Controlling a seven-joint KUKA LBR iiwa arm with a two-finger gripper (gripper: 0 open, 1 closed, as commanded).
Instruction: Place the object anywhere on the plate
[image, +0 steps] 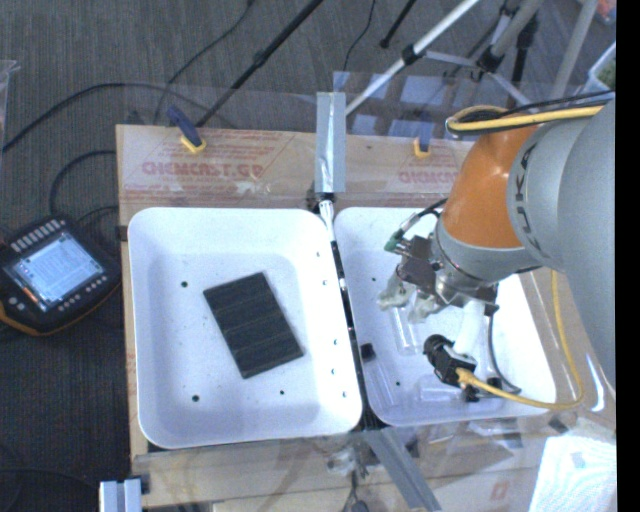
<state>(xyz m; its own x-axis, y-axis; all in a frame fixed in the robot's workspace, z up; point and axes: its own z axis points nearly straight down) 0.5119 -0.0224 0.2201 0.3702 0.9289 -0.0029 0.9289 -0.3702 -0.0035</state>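
Faint red lettering runs along the wooden board (230, 165) behind the bins, repeated at its right end; it is blurred and cannot be read with certainty.

The gripper (408, 312) hangs over the right bin (520, 395). Well to its left, a dark ridged plate (253, 324) lies flat in the left bin (160, 400).
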